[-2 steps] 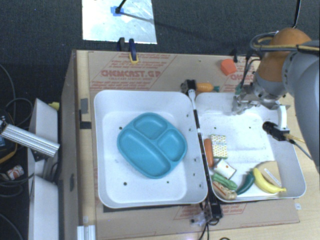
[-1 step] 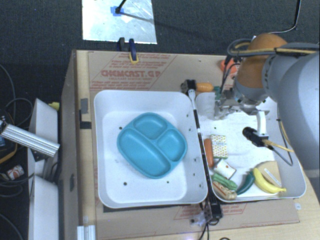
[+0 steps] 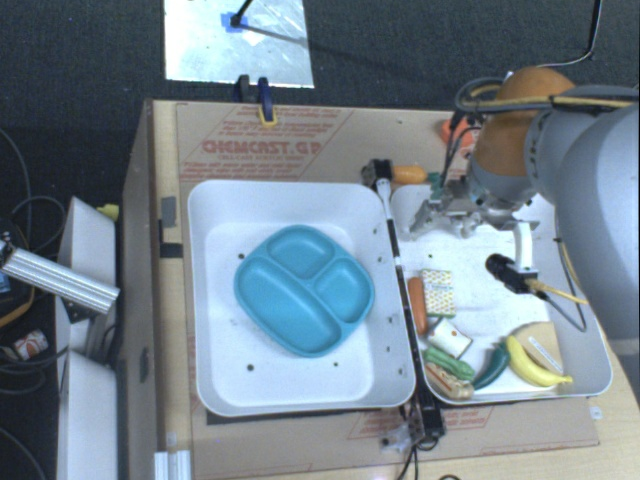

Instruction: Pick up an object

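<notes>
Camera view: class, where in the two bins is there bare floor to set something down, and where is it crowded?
Left bin: a bare strip rings the blue plate, roomiest at the corners. Right bin: one bare patch mid-floor, between the patterned square and the banana. Its near-left corner is crowded, and the tool hangs over its far end.

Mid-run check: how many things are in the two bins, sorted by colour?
Blue: 1, divided plate
Yellow: 1, banana
Orange: 1, carrot
Green: 2, pale pod and dark pepper
White: 1, small block
Patterned: 1, square packet
Total: 7 plainly seen; the heap in the near corner may hide more.
</notes>
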`<action>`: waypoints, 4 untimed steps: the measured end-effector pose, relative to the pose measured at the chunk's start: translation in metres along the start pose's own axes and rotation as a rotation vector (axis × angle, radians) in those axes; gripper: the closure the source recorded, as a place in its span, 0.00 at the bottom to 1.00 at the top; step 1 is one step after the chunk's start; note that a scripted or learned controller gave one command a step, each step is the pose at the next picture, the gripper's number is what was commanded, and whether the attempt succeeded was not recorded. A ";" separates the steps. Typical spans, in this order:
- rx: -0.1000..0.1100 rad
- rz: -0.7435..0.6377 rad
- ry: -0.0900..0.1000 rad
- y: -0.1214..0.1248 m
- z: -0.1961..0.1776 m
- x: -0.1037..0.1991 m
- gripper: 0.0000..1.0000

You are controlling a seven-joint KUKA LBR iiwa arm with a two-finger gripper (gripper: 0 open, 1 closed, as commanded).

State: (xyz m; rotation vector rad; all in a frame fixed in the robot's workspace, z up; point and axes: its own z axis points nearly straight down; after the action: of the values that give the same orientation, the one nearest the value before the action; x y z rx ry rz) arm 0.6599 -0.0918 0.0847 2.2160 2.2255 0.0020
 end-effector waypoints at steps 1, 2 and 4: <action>-0.002 0.003 -0.001 0.009 -0.001 -0.025 0.00; -0.002 0.003 -0.001 0.009 -0.001 -0.046 0.00; 0.000 0.000 0.001 -0.001 -0.001 0.009 1.00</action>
State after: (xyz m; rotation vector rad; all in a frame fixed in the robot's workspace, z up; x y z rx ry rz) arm 0.6585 -0.0830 0.0857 2.2163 2.2267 0.0026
